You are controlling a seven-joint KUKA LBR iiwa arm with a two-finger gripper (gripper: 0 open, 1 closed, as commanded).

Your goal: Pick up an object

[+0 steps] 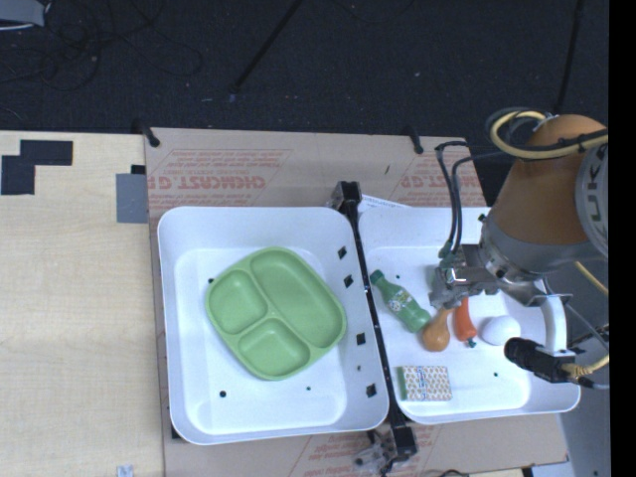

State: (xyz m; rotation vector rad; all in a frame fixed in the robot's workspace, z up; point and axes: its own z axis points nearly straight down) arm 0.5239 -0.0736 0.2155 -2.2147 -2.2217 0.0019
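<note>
Pick is not done yet, as far as visible: nothing is sitting between fingers, all objs are lying in the right bin [393, 237]. Taking the green bottle [398, 301] as landmark: orange-brown fruit [435, 335] is lying just right & below it, the red obj [464, 320] and white egg-like obj [498, 330] further right, patterned packet [425, 383] below. Gripper [452, 278] is hanging just right of the bottle, above the fruit, arm coming from the right, wrist tilted down. Open or closed, I cannot tell. Green tray [276, 312] is resting in the left bin [179, 316].

Smooth glossy plastic forms the green plate [275, 312] and white bins [189, 366]; matt cardboard [248, 172] lies on the pale wooden desk [70, 326].
</note>
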